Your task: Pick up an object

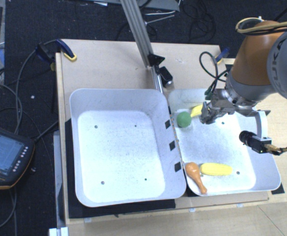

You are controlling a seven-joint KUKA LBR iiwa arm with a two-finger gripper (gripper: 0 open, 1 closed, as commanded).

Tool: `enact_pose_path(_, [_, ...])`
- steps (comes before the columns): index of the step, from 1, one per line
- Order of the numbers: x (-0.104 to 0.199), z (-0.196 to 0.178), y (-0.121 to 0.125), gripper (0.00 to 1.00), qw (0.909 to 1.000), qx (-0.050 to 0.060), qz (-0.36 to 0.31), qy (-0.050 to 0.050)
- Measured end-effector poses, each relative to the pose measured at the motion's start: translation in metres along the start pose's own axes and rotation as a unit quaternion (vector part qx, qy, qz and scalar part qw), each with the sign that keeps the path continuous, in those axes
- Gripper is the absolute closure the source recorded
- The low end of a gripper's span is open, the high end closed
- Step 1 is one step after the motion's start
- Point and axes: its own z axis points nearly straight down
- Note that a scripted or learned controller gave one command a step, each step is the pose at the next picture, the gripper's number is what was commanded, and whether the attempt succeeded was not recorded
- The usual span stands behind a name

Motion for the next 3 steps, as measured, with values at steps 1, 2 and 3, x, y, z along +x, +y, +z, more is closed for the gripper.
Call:
enact_pose_path(1, [0.059,-0.001,0.020,1.00,1.0000,0.000,-0.001,0.000])
enact_pose_path(2, [0.113,-0.005,0.041,1.00,1.0000,0.000,0.000,0.000])
enact_pose_path(3, [0.171,-0.005,0.058,1.00,1.0000,0.000,0.000,0.000])
